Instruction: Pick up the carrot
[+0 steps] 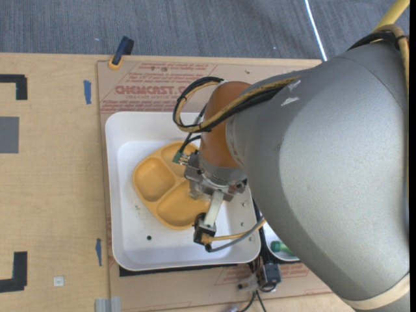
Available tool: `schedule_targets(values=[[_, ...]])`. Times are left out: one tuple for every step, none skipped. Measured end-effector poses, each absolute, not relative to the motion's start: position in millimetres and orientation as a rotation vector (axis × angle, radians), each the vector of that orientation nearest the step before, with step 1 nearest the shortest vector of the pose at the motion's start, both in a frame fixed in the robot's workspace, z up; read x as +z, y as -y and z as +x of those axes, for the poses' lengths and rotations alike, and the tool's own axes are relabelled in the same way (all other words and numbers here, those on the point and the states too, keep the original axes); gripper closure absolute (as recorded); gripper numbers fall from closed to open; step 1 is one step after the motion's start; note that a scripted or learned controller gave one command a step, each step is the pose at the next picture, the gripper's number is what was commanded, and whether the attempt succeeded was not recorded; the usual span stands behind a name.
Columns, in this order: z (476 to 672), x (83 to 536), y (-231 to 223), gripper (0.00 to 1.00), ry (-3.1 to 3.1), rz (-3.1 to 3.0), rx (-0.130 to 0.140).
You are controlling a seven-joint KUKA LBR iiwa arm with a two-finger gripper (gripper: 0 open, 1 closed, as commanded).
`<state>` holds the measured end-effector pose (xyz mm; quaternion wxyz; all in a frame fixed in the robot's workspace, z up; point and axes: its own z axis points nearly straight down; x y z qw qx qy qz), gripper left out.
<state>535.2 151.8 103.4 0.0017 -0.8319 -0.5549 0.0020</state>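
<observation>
**A:** Where is the carrot lying?

**B:** I am failing to tell; the arm (318,174) is covering much of the 2 bins. A green bit (280,246) is peeking out in the right bin (290,257).

**A:** And the pincer (209,197)?

**B:** It is hovering over the yellow plate (153,177) in the left bin (130,239); I cannot tell how far it is opening. Any descent should be going slowly, avoiding the plate's rim.

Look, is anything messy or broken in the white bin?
Nothing looks spilled or broken. The yellow divided plastic plate lies flat in the shallow white bin, just turned crooked to its walls.
</observation>
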Motion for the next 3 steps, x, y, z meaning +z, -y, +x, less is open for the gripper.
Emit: schedule_targets(values=[[483.9,193,-129,1.0,1.55,-2.731,0.002],[520.0,262,-110,1.0,1.71,-2.635,-0.001],[514.1,175,-179,1.0,1.459,-2.779,0.008]])
